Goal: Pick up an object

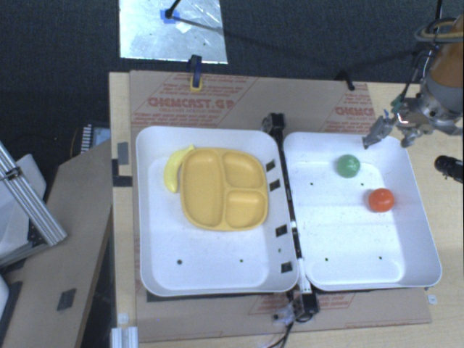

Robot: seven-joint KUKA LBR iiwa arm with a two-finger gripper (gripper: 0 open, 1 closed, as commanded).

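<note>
A green ball (pixel 348 165) lies in the right bin (pixel 341 267), near its far edge. An orange ball (pixel 380 200) rests a little nearer and to its right. In the left bin (pixel 159 267) sits a yellow divided tray (pixel 221 188) with a yellow banana (pixel 172 170) against its left side. My gripper (pixel 392 135) hangs over the right bin's far right corner, above and to the right of the green ball. Its two fingers are spread apart with nothing between them.
The bins rest on a brown cardboard sheet (pixel 217 100). A black clamp strip (pixel 284 194) runs between the bins. A shiny metal plate (pixel 172 20) lies on the dark floor beyond. An aluminium frame (pixel 25 201) stands at the left.
</note>
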